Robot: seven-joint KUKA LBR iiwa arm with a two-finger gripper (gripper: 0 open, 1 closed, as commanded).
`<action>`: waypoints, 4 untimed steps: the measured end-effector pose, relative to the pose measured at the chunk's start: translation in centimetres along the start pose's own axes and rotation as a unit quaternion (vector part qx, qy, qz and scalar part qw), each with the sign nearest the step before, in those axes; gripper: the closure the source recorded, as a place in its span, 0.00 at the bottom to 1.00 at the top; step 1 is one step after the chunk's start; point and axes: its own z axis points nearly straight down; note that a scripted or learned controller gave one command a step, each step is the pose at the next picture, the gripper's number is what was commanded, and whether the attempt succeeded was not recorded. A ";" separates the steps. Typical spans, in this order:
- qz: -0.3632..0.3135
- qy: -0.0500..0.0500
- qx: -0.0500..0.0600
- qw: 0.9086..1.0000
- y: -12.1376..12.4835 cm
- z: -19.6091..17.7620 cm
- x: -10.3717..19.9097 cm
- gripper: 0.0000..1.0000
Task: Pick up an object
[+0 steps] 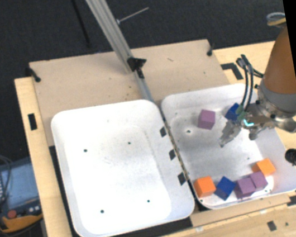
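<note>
Blue cube [232, 111] touching tool [239, 130], purple cube [206, 119] beside

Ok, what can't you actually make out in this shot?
- Gripper: too small and blurred to tell whether it grips anything.
- Blue block by the gripper: partly covered by the arm and cables.
- Two purple blocks at the right bin's near edge: they merge, seam unclear.
- Arm: cut off at the camera view's right.
</note>
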 end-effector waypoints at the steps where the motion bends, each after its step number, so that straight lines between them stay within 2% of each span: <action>1: 0.002 0.000 -0.002 1.000 0.1 -0.2 0.0 0.00; 3: 0.002 -0.001 0.001 1.000 0.2 8.5 0.1 0.00; 4: 0.002 0.000 0.001 1.000 -0.5 14.2 0.8 0.00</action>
